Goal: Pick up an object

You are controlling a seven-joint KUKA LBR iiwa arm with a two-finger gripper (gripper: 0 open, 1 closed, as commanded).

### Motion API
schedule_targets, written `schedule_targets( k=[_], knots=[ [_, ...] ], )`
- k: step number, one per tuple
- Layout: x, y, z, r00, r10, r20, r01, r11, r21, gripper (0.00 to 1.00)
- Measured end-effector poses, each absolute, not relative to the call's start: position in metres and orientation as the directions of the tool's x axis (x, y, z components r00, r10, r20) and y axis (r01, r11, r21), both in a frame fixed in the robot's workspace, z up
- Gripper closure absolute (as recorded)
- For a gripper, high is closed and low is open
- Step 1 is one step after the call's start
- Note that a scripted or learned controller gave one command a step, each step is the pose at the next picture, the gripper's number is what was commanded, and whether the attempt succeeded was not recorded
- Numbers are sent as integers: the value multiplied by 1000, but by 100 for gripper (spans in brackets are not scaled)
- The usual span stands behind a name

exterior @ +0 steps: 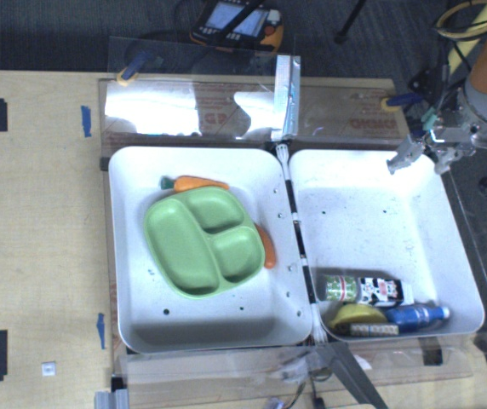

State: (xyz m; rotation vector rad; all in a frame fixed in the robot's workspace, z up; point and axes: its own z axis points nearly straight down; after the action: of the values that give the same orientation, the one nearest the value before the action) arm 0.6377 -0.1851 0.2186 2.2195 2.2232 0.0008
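Note:
In the right bin (371, 220), along its near wall, lie a small can with a green end and a black-and-white label (364, 290), a blue bottle (415, 316) and a yellow object (354, 315). My gripper (418, 162) hangs over that bin's far right corner, well away from them. It is open, with nothing between its fingers (396, 162). The left bin (133, 228) holds a green divided plate (204, 240) lying on an orange carrot-like thing, whose ends show at the plate's top (199, 182) and right edge (267, 250).
A clear plastic wall (192, 100) and a metal post (286, 96) stand behind the bins. A pendant with a screen (237, 22) lies beyond them. Yellow cable (469, 11) loops near the arm at the top right.

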Motion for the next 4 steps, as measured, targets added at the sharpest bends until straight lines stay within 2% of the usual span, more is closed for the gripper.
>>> schedule_targets(
  k=[1,2,3,4],
  knots=[
    [634,-193,128,-25,1000,0,1000,25,1,0],
    [668,-221,245,67,998,-1,998,-67,3,0],
    [668,-200,128,16,1000,-1,1000,-16,1,0],
    [671,-202,94,94,995,22,996,-94,-4,0]
  ],
)
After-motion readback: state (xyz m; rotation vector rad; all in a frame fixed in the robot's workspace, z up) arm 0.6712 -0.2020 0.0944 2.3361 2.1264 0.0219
